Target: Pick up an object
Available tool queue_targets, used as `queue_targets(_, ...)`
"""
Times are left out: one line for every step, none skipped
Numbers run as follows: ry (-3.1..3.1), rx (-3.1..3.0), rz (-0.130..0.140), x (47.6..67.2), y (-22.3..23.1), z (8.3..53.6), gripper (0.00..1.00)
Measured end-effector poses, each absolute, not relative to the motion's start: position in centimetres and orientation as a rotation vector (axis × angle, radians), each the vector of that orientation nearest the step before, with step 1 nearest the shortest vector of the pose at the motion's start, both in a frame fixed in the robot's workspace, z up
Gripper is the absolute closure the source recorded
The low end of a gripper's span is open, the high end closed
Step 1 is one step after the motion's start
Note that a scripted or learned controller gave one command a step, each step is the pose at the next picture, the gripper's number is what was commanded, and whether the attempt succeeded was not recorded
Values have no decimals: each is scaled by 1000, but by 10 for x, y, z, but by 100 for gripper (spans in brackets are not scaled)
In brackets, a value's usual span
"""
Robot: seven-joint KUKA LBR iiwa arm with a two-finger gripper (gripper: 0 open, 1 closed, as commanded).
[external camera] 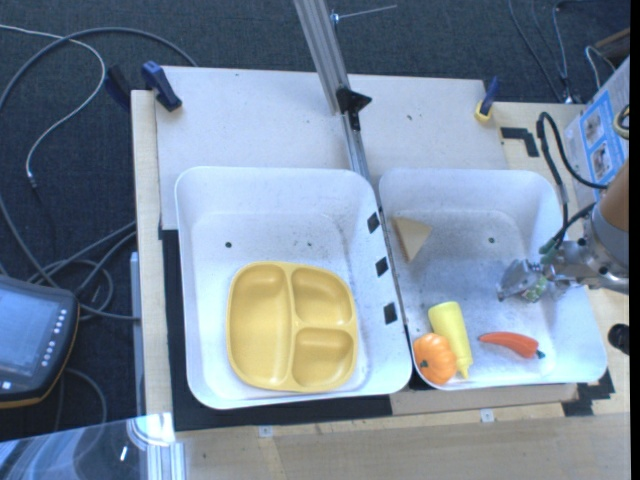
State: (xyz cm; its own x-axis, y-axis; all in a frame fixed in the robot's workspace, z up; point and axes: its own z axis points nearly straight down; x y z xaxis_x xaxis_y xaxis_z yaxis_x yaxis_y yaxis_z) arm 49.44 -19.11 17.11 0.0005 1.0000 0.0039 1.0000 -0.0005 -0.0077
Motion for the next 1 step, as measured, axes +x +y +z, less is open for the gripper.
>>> queue_targets(-2214, -2217, 4, 493, -196, 109, 0)
